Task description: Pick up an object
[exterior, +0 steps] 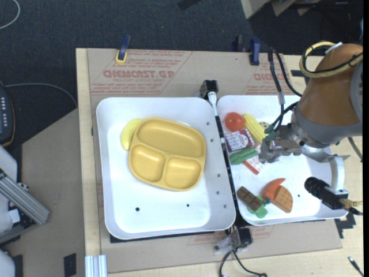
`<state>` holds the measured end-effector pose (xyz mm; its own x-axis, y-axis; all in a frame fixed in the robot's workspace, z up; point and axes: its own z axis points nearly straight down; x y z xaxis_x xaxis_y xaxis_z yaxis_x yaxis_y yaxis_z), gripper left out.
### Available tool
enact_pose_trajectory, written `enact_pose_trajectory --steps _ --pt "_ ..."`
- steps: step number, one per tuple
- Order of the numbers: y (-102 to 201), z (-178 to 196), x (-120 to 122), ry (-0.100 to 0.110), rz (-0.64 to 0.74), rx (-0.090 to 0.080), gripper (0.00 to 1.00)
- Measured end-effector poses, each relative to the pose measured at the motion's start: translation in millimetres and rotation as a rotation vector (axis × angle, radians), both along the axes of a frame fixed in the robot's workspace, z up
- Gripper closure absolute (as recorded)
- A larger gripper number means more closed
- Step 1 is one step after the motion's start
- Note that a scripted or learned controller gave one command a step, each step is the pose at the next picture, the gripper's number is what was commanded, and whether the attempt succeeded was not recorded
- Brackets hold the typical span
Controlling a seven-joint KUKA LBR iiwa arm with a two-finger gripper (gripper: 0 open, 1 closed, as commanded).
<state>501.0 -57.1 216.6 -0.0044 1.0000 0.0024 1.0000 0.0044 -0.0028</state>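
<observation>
A grey robot arm with an orange band reaches in from the right over a brown counter [86, 97] bearing two shallow white bins. Its pincer [268, 150] sits low in the right-hand white bin [305, 206], at the edge of a cluster of toy foods. From this angle it cannot be told whether the pincer is wide or narrow, and nothing can be seen held in it.

The pick looks not yet done: every item appears to lie on the bin floor. By this reading the approach is made, while the grip and lift are left.

The likeliest target is the green elongated toy vegetable [243, 154], just beside the pincer on its left. Its long axis runs nearly left to right across the view, the right end a little higher and pointing toward the pincer. A short red-and-white strip [252, 166] lies just below it, slanting down to the right.

Close by are a round red toy tomato [233, 120] and a yellow toy corn cob [253, 127]. A brown chocolate-bar piece [249, 197] lies nearer the front.

The left-hand white bin [115, 201] holds a yellow plastic tray with three compartments [167, 153].
</observation>
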Motion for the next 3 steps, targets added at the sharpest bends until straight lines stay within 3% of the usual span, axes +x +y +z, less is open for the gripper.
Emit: enact_pose_trajectory --steps 2,3 --pt "116.6 11.6 -16.6 0.000 0.002 0.000 1.00" --pt "103.2 -2.2 -21.6 0.001 -0.006 -0.002 1.00"
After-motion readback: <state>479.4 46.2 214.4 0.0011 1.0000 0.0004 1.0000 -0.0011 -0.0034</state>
